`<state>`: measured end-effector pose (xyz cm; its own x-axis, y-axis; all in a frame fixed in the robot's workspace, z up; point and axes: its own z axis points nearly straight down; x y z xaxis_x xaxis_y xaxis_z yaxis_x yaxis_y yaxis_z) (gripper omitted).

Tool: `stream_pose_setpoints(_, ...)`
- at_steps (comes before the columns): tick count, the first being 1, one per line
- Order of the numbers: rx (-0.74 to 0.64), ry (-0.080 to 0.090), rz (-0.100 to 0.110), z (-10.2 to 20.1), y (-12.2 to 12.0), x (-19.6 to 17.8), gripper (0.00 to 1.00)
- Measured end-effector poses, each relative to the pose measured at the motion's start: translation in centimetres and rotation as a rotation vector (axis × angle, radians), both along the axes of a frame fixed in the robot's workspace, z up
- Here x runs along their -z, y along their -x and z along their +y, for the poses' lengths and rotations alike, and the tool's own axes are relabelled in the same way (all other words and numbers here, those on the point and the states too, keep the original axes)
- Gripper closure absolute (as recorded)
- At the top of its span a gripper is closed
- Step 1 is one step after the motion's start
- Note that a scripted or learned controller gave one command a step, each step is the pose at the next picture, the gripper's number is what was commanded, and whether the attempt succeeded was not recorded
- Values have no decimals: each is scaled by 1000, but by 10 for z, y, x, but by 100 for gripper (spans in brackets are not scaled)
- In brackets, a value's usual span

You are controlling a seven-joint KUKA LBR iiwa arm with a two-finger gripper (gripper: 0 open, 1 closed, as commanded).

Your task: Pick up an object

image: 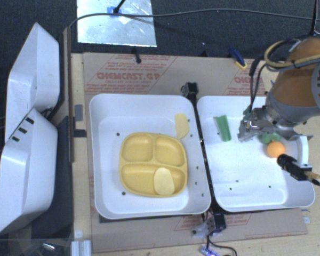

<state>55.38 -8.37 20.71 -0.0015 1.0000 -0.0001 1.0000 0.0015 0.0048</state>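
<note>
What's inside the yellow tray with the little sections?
The yellow tray in the left bin holds one pale yellow oval piece in its bottom right section. The other sections look bare. Whatever lies under that piece is covered.

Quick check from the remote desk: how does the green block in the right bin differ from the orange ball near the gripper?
The green block is a long, flat-sided bar; the orange ball is round. The green block lies in open floor toward the right bin's left side, well clear of the arm; the orange ball sits farther right, close beside the gripper and partly under the arm's hardware. Both rest on the same bin floor, neither lifted.
</note>
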Motion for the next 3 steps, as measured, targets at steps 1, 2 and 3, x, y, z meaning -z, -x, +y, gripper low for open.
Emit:
stream_pose_setpoints(1, 1, 0, -1, 0, -1, -53, 100)
stream_pose_setpoints(2, -3, -1, 5, 53, -10, -37, 100)
stream_pose_setpoints(3, -4, -2, 5, 113, -7, -39, 100)
